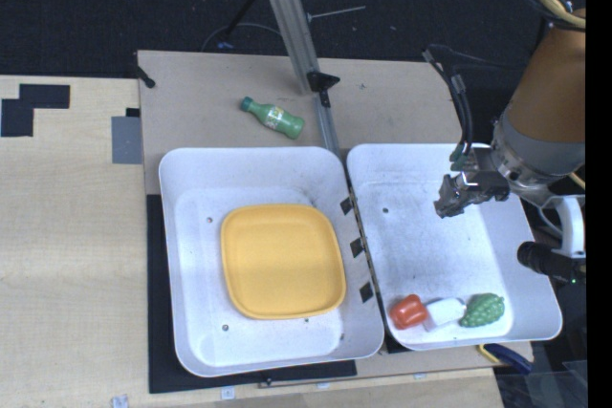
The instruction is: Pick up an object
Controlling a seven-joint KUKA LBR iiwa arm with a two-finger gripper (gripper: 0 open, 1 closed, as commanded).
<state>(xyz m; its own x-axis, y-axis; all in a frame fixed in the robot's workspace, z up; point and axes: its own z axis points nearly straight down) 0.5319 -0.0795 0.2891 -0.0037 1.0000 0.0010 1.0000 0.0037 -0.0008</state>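
My tool (457, 202) hung over the right bin (421, 169), how wide I couldn't tell, well far of the tomato (409, 311), which looked light, smooth, best pinched across its middle.

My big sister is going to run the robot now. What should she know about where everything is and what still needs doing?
Gripper: over the right bin, in its upper part, with nothing seen in it.
Things to pick: a red toy, a white piece and a green bunch of grapes lie in a row near the right bin's front edge. A yellow plate lies in the left bin. A small green bottle lies on the bench behind the left bin.
Done: nothing picked up yet.
Left: move over one thing, grab it and lift it.
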